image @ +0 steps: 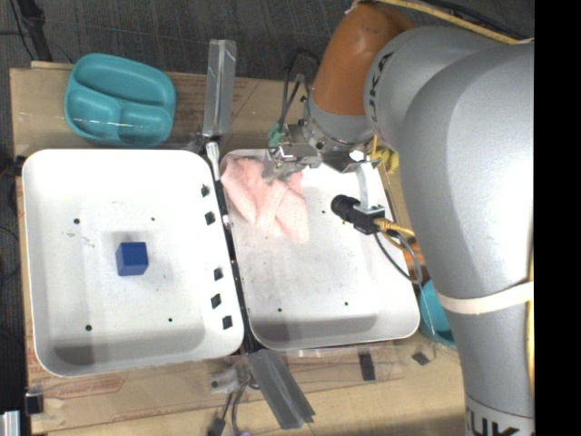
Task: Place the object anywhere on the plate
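A teal divided plate lies on the bench beyond the left bin's far-left corner. A small blue cube rests on the floor of the left bin. A soft pink object, like crumpled cloth or a glove, lies in the far-left part of the right bin. My gripper hangs over the pink object's far end, low and close to it. The wrist hides where the two meet, so I cannot tell if they touch.
The grey arm and its orange band cover the right bin's right side. A black cable connector hangs over that bin. A grey metal bar stands at the far end of the divider between the bins, with black clips along the divider.
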`<state>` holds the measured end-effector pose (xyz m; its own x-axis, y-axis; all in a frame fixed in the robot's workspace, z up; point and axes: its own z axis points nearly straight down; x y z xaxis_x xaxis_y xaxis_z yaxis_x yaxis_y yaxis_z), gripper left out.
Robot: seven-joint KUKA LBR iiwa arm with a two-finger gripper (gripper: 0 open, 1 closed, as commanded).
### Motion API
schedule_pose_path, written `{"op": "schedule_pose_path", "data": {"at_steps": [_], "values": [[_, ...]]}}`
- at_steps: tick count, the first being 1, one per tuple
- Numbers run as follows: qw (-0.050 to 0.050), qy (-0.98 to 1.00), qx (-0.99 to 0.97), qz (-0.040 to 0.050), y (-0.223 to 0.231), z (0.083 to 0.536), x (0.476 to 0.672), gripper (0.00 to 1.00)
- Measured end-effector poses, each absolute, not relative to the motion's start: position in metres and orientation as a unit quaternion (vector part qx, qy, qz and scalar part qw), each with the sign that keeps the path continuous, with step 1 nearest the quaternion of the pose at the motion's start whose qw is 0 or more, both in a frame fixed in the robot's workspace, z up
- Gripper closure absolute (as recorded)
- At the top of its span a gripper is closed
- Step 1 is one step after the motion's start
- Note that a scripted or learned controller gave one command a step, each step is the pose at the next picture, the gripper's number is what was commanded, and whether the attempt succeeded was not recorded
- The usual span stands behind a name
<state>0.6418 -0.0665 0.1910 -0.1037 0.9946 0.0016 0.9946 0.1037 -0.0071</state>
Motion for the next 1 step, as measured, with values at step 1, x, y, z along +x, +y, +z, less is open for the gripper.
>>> {"op": "schedule_pose_path", "data": {"at_steps": [1], "values": [[0.0,-0.678,-0.735,0.0003,0.0309,0.2324,0.6146,1.0]]}}
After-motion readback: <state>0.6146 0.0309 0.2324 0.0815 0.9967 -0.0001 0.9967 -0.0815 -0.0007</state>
